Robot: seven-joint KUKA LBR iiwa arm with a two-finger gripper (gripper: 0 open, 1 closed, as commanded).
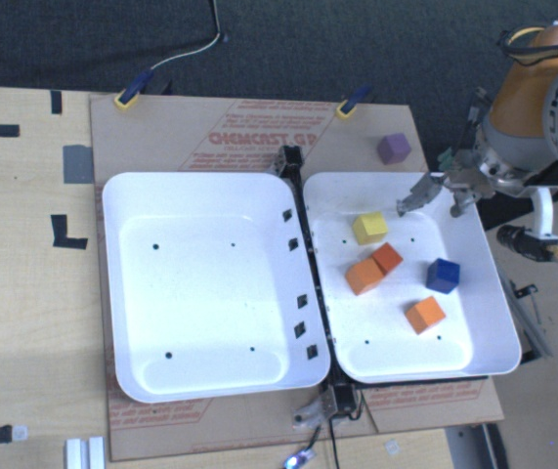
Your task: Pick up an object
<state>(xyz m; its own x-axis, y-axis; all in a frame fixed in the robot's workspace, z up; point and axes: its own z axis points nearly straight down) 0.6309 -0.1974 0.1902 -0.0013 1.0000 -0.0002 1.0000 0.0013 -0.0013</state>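
Jaws standing apart, holding nothing; gripper [437, 196] is hovering over the right bin's [484, 360] upper right corner. Yellow cube [369, 228] is lying nearest, just left and below. Two orange blocks [373, 269] are touching mid-bin; blue cube [443, 276] and orange cube [424, 314] are sitting apart. Purple cube [393, 148] is resting outside on the bench.

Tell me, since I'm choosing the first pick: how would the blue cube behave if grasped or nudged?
The blue cube looks rigid with flat faces, so it would probably slide, not roll. It seems small and likely light. It sits apart from the orange block, which should leave the claw room.
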